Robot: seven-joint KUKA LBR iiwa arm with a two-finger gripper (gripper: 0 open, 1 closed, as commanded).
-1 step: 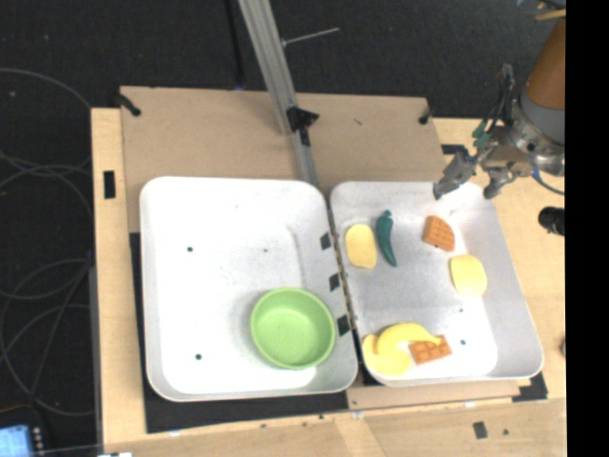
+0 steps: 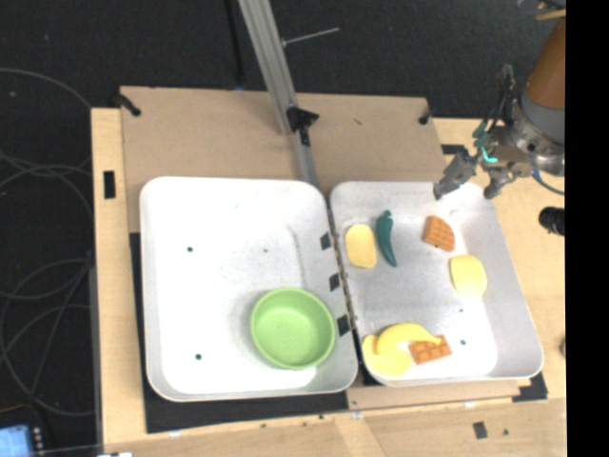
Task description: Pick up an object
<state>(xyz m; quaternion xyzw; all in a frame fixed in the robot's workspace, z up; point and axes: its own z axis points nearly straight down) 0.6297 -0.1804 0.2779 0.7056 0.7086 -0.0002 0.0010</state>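
My gripper hangs above the far right corner of the right bin, its two dark fingers spread apart with nothing between them. Below it in that bin lie an orange waffle piece, a dark green pepper, a pale yellow piece and a second pale yellow piece. Near the front of the bin a yellow banana-like item lies with another orange waffle piece resting on it.
A green bowl sits at the front right of the left bin. A slanted metal pole rises behind the bins' divider. Brown board lies behind the bins.
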